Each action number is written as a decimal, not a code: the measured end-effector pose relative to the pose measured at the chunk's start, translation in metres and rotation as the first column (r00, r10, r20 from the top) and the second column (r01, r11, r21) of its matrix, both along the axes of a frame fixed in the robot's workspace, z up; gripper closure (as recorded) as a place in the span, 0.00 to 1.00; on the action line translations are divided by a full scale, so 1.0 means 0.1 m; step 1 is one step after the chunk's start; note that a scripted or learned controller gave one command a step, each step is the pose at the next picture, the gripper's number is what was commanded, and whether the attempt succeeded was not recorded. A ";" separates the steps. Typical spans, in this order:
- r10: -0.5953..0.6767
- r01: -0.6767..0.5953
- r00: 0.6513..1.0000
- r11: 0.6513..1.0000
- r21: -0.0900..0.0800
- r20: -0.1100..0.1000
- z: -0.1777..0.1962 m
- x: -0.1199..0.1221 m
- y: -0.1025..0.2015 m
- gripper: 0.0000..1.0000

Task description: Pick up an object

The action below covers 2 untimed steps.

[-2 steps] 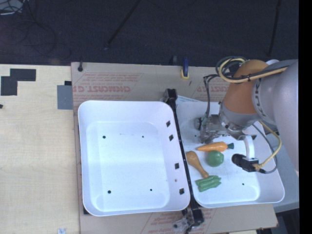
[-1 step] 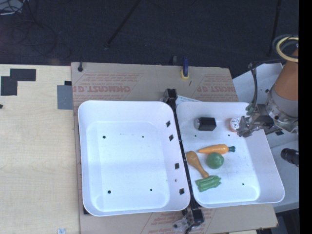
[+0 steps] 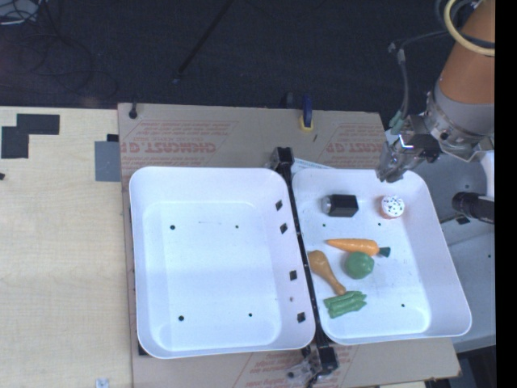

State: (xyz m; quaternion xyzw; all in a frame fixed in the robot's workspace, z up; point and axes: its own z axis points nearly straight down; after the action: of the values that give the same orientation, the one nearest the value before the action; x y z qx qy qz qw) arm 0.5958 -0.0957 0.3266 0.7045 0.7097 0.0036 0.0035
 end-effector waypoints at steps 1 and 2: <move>-0.001 0.001 1.000 1.000 0.000 -0.001 0.79 0.51 0.42 1.00; 0.000 0.000 1.000 1.000 0.002 -0.007 1.25 0.49 1.06 1.00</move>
State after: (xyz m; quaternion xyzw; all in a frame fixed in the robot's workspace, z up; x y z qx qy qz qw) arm 0.6443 0.0101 0.4512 0.7047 0.7095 0.0017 0.0004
